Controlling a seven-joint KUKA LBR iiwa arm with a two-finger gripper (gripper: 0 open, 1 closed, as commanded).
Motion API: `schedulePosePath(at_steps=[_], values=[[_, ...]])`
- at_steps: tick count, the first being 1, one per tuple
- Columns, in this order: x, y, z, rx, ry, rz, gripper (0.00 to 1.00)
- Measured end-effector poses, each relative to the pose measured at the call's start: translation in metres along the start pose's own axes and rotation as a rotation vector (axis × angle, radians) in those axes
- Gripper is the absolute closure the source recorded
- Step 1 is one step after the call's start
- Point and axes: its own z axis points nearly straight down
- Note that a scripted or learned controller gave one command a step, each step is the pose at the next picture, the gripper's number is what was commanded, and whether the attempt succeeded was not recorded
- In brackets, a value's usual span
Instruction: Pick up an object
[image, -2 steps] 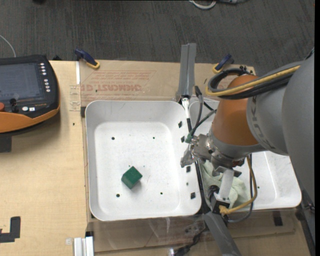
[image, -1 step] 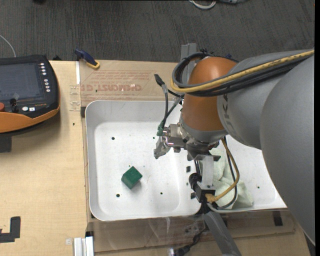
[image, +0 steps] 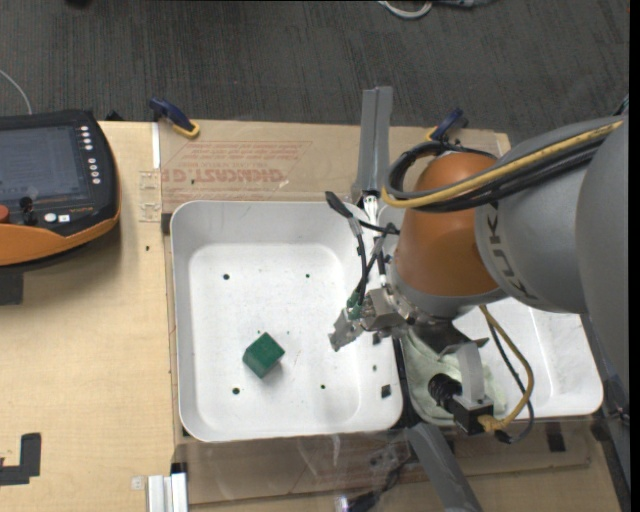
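Left bin (image: 200, 300) floor mostly open; only the green block (image: 264, 355) sits low-centre, clear of every wall, so I can pass on all sides. My own wrist (image: 445, 240) crowds the divider between the bins and covers the right bin (image: 560, 350).

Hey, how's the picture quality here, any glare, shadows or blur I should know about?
Camera view: even, soft lighting; the left bin is bright white but not washed out; the green block is sharp with a faint shadow beside it; the arm looms large and slightly soft near the lens, shading the right bin.
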Motion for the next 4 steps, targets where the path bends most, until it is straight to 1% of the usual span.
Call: schedulePosePath(at_steps=[1,2,3,4], values=[[0.044,0.007,0.035,-0.002,0.0,-0.36,0.0],[0.034,0.043,0.099,-0.002,0.0,-0.602,0.0],[0.032,0.056,0.098,-0.007,-0.002,-0.862,0.0],[0.028,0.047,0.102,0.012,0.0,-0.398,0.0]])
